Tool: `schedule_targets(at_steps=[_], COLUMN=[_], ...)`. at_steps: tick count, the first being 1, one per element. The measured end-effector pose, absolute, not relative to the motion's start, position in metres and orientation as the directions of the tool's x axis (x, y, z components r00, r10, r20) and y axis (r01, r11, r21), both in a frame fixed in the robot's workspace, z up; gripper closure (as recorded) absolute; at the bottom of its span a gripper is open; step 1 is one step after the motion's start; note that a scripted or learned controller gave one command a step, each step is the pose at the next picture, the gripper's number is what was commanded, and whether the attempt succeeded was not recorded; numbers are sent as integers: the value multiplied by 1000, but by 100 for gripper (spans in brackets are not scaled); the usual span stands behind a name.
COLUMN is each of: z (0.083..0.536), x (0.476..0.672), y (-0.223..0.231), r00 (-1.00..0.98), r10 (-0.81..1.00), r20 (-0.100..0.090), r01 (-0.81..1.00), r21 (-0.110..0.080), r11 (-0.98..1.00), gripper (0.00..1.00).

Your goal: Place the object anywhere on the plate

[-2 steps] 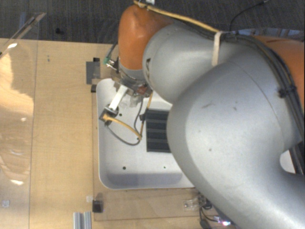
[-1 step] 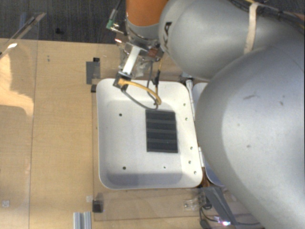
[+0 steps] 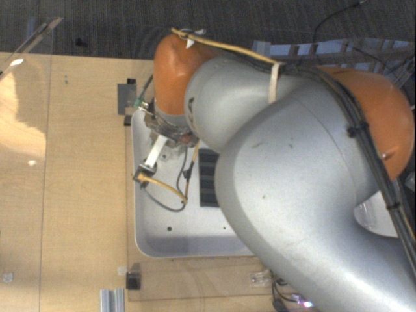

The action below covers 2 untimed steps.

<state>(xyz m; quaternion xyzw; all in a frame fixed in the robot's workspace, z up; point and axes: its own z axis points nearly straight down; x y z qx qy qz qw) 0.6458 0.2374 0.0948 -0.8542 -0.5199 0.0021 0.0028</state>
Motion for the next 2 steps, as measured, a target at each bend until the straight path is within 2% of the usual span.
schedule_targets(at_steps=[1, 2], z=[155, 92], x=[669, 588], y=[236, 236], r00=[100, 80], r10=[995, 997], r20=[3, 4], r01=[995, 997], r21=[4, 2], r11=[-100, -80], gripper=[100, 100])
